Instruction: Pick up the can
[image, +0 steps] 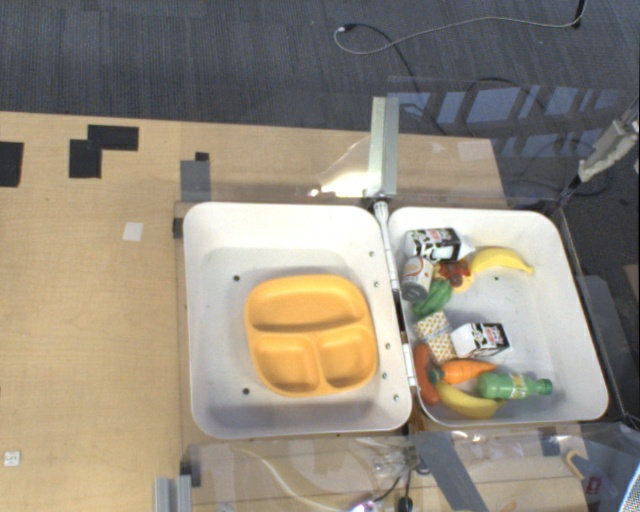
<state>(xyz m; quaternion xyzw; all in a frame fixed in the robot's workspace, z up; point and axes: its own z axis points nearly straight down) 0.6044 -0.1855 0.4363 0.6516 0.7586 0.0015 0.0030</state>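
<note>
Silver metal can (412, 272) is lying in the right-hand shallow white bin (560, 300), and every place below is being given from that can. It is resting against the bin's left wall, in its far half. A black-and-white carton (436, 243) is sitting just beyond the can, touching or nearly touching it. A green pepper (434, 297) is lying just on the near side of the can. A yellow banana (500, 262) is lying to the can's right, a little apart. A green plastic bottle (513, 386) is lying well nearer the camera than the can, at the bin's near edge. An orange-yellow divided plastic tray (308, 335) is sitting in the left-hand white bin (215, 330), to the can's left. A pale blurred shape, possibly the gripper (606, 158), is hanging well beyond the can and to its right, outside the bin; how far open it is, I cannot tell, and nothing is showing in its grasp.
</note>
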